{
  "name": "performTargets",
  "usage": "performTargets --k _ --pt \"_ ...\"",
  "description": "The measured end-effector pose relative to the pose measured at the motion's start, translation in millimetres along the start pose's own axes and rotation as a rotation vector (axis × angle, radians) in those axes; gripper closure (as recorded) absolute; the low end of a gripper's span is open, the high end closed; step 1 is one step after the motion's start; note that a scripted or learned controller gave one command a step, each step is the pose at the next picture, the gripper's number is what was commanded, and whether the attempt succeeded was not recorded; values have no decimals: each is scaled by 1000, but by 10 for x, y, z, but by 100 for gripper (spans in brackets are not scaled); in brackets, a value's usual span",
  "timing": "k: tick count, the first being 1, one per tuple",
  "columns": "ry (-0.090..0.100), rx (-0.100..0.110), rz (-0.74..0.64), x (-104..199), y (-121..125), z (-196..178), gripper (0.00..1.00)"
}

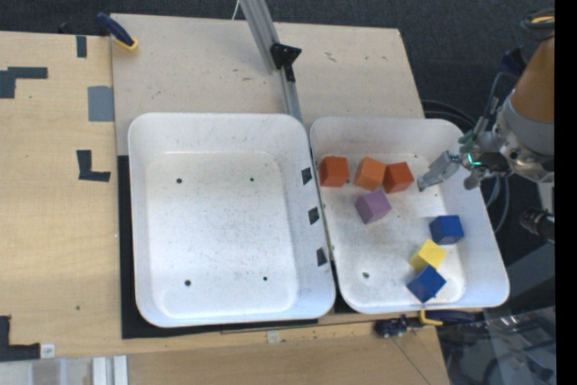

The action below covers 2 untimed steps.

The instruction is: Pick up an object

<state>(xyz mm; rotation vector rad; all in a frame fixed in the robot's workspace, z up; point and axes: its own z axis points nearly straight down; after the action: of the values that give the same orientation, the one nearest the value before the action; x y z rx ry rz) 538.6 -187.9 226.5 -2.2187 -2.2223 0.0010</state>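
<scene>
The right bin (361, 284) holds several small blocks. Along its far side sit a red-orange block (334, 170), an orange block (370, 173) and a red block (398, 177). A purple block (372, 206) lies just in front of them. Nearer the front right are a blue block (445, 229), a yellow block (431, 254) and a second blue block (425, 283). My gripper (451, 178) hovers over the bin's right side, just right of the red block and above the first blue block. It is open, with nothing between its fingers.
The left bin (144, 194) lies beside the right one, and black clips join their shared rims. A slanted metal pole (257, 9) runs down to the bins' far junction. Cables and the arm's body (536, 104) crowd the right edge.
</scene>
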Motion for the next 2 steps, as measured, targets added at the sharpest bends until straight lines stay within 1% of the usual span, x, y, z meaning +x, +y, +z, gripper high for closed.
performTargets --k 1,2 --pt "0 4 0 5 74 476 0" --pt "0 5 0 37 73 917 0"
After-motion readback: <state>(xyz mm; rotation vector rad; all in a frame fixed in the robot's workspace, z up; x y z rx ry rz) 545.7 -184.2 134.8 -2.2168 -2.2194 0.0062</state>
